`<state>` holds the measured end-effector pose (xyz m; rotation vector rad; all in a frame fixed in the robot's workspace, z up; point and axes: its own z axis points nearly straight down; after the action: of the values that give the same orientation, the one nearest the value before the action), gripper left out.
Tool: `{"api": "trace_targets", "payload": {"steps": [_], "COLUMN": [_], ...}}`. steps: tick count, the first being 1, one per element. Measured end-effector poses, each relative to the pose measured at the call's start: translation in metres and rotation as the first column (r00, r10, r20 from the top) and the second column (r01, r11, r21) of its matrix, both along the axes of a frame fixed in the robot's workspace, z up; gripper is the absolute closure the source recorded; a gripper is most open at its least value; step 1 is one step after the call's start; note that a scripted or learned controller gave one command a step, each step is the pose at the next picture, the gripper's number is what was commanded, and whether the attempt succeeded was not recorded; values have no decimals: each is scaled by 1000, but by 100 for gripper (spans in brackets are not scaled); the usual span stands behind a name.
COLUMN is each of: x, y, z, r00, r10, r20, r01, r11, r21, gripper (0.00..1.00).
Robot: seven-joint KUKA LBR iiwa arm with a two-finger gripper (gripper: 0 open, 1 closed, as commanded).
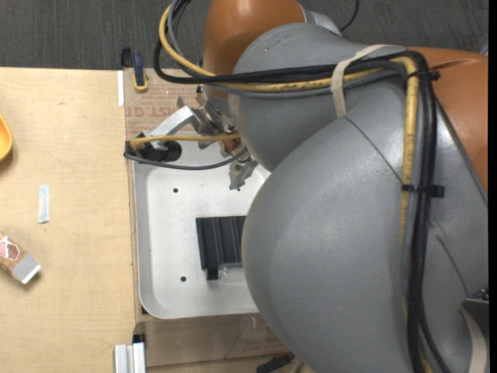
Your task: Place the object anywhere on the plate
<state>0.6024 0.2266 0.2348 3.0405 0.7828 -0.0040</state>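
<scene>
Looming arm (349,208) covers white bin's (163,286) right side; left edge open.

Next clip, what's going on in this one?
The grey arm reaches in from the right and looms over a shallow white bin, hiding much of it. Its gripper sits near the bin's upper edge, with cables looped beside it. A black ridged object lies on the bin floor, apart from the gripper. On the wooden surface to the left lie a small wrapped item and a pale strip.
</scene>
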Motion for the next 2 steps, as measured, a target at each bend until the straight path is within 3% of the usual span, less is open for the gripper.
{"api": "trace_targets", "payload": {"steps": [1, 2], "x": [1, 4], "y": [-3, -43], "z": [9, 2], "r00": [1000, 992], "r10": [-7, 127], "r20": [-1, -4], "r01": [7, -127], "r11": [1000, 992], "r21": [-2, -1], "gripper": [100, 100]}}
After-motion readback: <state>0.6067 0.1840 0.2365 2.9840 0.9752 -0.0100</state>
